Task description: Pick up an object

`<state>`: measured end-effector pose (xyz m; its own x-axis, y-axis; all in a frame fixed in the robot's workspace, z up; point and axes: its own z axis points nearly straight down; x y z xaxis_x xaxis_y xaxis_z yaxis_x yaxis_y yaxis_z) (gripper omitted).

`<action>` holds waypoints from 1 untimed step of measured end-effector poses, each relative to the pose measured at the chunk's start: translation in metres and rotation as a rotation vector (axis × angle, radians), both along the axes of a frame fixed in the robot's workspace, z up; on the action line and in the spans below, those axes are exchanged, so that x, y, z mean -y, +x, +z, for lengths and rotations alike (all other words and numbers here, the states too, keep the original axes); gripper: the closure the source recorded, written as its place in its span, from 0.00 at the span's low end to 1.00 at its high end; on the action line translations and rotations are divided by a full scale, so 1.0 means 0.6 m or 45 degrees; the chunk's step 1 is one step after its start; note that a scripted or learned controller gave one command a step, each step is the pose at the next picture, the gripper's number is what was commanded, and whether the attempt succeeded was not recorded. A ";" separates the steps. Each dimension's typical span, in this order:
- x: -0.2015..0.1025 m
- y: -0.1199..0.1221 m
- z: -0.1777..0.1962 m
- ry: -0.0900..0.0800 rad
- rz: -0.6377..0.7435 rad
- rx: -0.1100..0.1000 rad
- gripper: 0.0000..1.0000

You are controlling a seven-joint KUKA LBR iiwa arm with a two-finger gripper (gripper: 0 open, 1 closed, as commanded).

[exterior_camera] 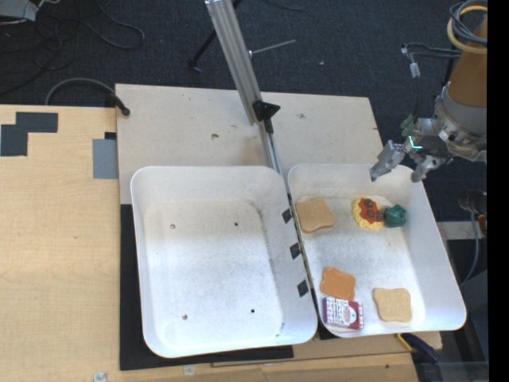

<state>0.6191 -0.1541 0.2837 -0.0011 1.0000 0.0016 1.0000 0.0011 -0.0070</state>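
Note:
The right bin (pixel 441 261) holds several small items: a tan bread slice (pixel 315 214) near its left wall, a yellow and red piece with a green bit (pixel 377 212), an orange slice (pixel 338 282), a red and white packet (pixel 343 313) and a pale bread slice (pixel 393 304). My gripper (pixel 403 165) hangs above the bin's far right corner, up and to the right of the yellow piece. Its two fingers stand apart, open, with nothing between them.
The left bin (pixel 208 257) lies beside the right one, with small black clips on the wall between them. A slanted aluminium bar (pixel 238 62) rises behind the bins. A wooden bench top (pixel 56 237) spreads to the left.

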 end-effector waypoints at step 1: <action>0.000 0.001 0.004 -0.002 0.002 0.006 0.00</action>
